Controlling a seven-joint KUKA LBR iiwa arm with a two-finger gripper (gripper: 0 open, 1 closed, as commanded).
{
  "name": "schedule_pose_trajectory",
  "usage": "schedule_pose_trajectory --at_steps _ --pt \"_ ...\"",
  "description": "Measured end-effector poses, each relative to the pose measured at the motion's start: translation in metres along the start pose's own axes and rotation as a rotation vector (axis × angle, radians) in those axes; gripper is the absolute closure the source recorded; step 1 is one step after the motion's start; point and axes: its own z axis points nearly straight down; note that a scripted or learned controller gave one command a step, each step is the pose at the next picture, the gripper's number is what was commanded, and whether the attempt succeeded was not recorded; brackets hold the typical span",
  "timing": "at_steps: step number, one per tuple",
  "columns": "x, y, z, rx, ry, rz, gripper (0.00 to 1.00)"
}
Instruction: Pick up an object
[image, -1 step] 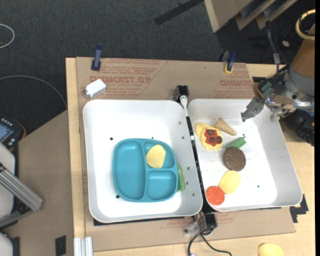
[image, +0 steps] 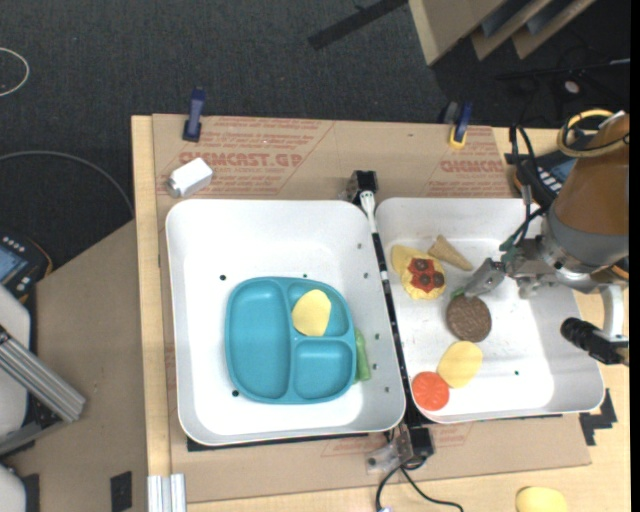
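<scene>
The gripper (image: 480, 282) hangs in the right bin (image: 530, 385), just above the brown round cookie (image: 468, 318). I cannot tell how it is set. A blue tray (image: 262, 340) sits in the left bin (image: 200, 300)

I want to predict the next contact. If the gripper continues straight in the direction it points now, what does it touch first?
Probably the brown round cookie: the gripper points down-left, just above it. Depth is unclear from this slanted view, so it may instead reach the right bin's floor beside it.

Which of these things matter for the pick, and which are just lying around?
In play: pincer; brown disc; yellow piece; red piece; pizza slice; right bin.
Lying about: teal tray; left bin; clamps.
</scene>
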Motion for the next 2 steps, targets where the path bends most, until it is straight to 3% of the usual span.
schedule_pose_trajectory --at_steps 1,2 --pt "0.0 -0.036 0.052 -0.01 0.0 0.001 0.0" --pt "0.049 -0.062 0.049 -0.017 -0.004 -0.003 0.0"
